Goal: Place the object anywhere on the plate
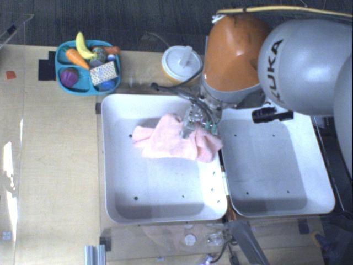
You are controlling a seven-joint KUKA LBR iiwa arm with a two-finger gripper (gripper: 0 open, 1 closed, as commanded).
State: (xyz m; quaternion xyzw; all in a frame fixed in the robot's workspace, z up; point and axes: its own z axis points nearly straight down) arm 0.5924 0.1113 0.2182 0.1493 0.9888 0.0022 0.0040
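While the grey arm with its orange band (234, 51) leans in from the right, I have the jaws (193, 123) low over the left shallow white bin (116, 192), right at the crumpled pink cloth (168, 139). I cannot tell whether the jaws are spread or pressed together, nor whether cloth sits between them. The cloth lies in the upper middle of that bin, its right edge reaching the wall shared with the right white bin (287, 192). Up on the table (49, 164), a blue divided plate of toy food (87, 66) sits beyond the left bin's far corner, well apart from the cloth. A white lidded cup (181, 62) stands beside the arm.
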